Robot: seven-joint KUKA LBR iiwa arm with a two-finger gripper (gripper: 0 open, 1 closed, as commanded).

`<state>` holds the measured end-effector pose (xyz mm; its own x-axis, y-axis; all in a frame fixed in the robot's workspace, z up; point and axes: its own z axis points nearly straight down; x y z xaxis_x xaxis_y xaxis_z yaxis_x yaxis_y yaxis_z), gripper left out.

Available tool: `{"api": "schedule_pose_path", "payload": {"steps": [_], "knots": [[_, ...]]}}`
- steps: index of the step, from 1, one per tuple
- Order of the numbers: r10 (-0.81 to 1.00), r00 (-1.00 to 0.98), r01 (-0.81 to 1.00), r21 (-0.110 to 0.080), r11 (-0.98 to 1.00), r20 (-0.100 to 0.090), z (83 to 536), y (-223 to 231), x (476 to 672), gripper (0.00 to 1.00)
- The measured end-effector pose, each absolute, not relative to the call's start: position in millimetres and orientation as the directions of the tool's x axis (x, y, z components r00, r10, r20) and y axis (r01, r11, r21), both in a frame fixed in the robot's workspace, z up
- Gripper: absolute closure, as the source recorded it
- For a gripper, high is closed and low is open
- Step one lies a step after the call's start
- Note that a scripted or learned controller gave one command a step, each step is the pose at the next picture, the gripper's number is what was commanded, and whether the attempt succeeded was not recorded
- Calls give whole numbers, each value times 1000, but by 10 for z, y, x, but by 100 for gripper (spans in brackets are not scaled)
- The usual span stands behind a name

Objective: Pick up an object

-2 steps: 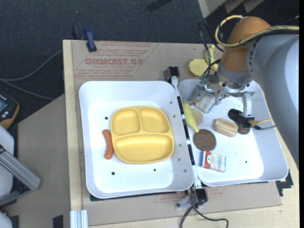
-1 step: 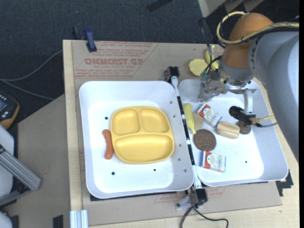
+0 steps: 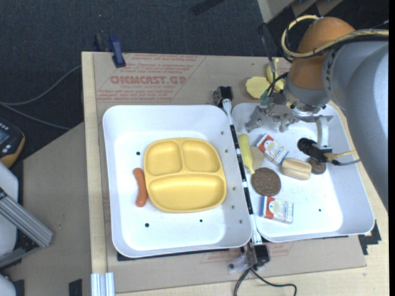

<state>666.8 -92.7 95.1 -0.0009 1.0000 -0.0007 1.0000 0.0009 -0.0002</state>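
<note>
Gripper (image 3: 276, 117) over right bin's (image 3: 345, 217) far end, grip state unclear; bread roll (image 3: 295, 168) light, squashy, pinch mid-body.

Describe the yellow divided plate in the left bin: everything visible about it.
The yellow plate looks like smooth moulded plastic, a rounded rectangle with raised ridges splitting it into three compartments: two small ones on the far side, one wide one on the near side. All three look bare. It lies flat, right way up, near the middle of the left bin, turned slightly askew. A small orange sausage lies along its left edge, close against it or just touching.
</note>
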Motion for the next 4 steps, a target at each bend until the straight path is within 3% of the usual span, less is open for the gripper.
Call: {"api": "schedule_pose_path", "payload": {"steps": [1, 2, 3, 4], "knots": [[1000, 2, 1000, -4, -2, 0, 842, -1101, 6434, 0], [1000, -2, 1000, 4, 2, -1, 850, -967, 6677, 0], [1000, 1, 1000, 3, -1, -1, 849, -1125, 6667, 0], [1000, 1, 1000, -4, -1, 1, 848, -1021, 6470, 0]]}}
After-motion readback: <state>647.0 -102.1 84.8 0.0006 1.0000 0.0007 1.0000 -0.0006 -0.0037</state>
